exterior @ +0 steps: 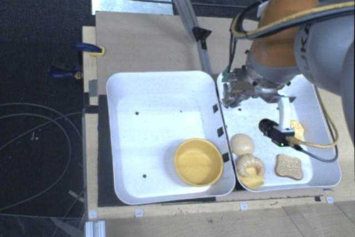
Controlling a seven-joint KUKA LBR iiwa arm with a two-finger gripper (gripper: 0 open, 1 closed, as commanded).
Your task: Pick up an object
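The yellow bowl (pixel 198 161) sits in the left bin (pixel 138 91), down in that bin's near right corner, and serves as the landmark for everything else. Just to the right of the bowl, across the rim where the two bins meet, lie a pale round bun (pixel 242 144) and, right below it, a croissant (pixel 250 166) that overlaps something yellow I can't make out. Further right of the bowl, still in the right bin (pixel 327 175), is a square, toast-like biscuit (pixel 289 166). Above the biscuit a small yellow piece (pixel 298 130) peeks out, half hidden behind a black part with a green light.

The arm (pixel 288 25) reaches in well up and to the right of the bowl, its bulk covering much of the right bin's far end. The gripper (pixel 230 98) hangs over the right bin's left edge, above the bun and apart from it. It is small, blurred and dark, so I cannot tell how it is set, nor make out anything in it.
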